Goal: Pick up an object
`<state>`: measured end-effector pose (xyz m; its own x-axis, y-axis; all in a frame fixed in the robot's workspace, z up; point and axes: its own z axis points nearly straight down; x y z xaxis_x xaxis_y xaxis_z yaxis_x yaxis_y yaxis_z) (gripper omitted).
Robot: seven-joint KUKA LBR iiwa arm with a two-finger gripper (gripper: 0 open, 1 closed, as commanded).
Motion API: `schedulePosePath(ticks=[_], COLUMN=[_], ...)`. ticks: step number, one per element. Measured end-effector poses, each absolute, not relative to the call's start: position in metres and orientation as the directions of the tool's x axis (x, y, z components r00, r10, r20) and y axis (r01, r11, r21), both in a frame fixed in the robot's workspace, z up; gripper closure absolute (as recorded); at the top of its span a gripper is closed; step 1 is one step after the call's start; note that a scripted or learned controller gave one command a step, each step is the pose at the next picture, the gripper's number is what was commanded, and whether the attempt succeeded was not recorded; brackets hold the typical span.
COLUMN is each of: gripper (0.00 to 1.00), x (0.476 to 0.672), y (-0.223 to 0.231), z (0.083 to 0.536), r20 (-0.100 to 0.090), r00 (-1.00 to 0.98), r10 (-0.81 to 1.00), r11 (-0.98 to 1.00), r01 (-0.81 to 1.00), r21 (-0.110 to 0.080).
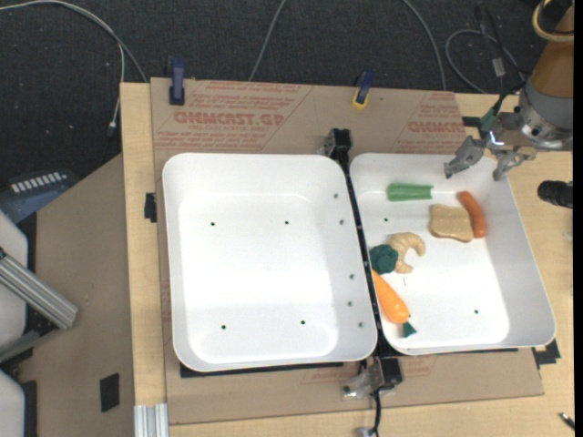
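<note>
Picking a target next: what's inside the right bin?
In the right bin: green stick, bread slice, sausage, croissant, dark green lump, carrot. Anything beneath them is covered.

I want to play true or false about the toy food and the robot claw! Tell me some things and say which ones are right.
1. All the toy food lies in the right bin. True.
2. The gripper is holding the green pickle. False: its open fingers hang near the bin's far edge with nothing between them.
3. The carrot lies near the wall between the two bins. True.
4. The bread slice is in the left bin. False: it lies in the right bin, touching the orange sausage.
</note>
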<state>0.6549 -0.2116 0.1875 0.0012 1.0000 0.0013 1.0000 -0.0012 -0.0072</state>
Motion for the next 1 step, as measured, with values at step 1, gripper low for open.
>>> schedulePosePath(ticks=[1], gripper=[0.00], x=[0.6565], y=[-0.2108], z=[0.1927], r20=[0.000], r00=[0.000], r10=[1.000], r11=[0.000], r01=[1.000], r21=[0.000])
